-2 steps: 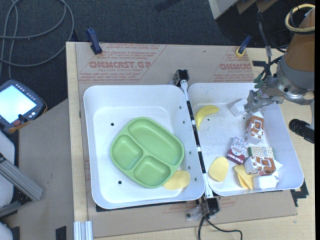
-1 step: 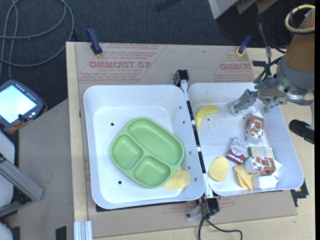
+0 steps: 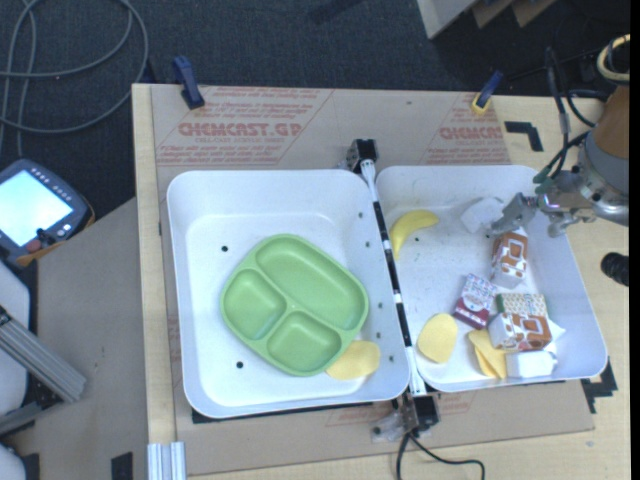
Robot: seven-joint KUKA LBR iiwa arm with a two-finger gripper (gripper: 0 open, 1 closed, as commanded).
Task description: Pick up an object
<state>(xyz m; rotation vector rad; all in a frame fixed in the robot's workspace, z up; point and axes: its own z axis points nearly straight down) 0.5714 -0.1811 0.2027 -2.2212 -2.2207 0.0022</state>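
We find the claw (image 3: 522,211) low over the far right corner of the right bin (image 3: 590,313), and we cannot make out how it is set or whether it has hold of anything; nothing shows plainly in its grasp, though a pale white item (image 3: 482,213) sits just beside its tip. Working from the near edge back, we see a white block (image 3: 530,364) and yellow slices (image 3: 487,354) at the front of that bin, a round yellow piece (image 3: 437,337) beside them, then printed cartons (image 3: 523,323) and a red-and-white packet (image 3: 475,301) crowded together, a further carton (image 3: 510,257) behind, and a yellow banana shape (image 3: 410,228) near the divider. In the left bin (image 3: 190,268) a green divided plate (image 3: 293,304) lies with a yellow piece (image 3: 353,361) touching its near rim. We judge the likeliest trouble is a close on air or on the bin wall, since the claw sits so near the corner, or a nudge that slides the pale item away.
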